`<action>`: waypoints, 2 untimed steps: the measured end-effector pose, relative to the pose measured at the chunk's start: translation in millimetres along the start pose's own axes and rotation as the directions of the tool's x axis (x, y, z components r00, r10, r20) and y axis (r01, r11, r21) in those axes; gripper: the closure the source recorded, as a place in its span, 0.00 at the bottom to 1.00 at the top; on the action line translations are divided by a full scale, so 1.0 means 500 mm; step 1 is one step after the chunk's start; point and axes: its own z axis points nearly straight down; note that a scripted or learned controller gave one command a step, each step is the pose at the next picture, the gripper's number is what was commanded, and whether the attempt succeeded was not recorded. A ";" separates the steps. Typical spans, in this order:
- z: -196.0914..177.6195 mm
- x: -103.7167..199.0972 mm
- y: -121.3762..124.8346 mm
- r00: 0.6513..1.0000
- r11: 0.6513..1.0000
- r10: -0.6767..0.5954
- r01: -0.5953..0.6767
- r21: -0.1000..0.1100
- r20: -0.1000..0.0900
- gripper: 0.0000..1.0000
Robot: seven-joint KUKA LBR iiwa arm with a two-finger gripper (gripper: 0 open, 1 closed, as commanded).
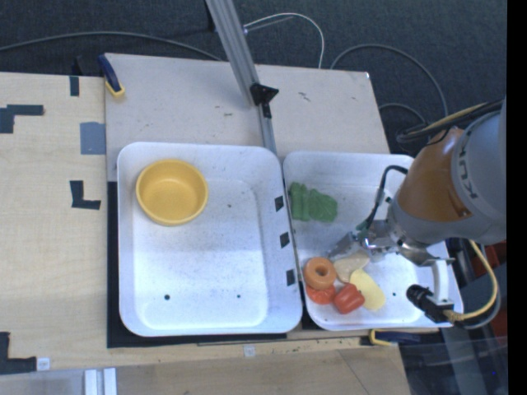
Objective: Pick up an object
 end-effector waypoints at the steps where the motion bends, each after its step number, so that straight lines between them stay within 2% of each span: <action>1: -0.021 0.001 0.001 1.000 1.000 -0.001 0.001 -0.001 0.000 1.00; 2: -0.115 -0.015 0.011 1.000 1.000 0.000 0.000 0.000 0.002 1.00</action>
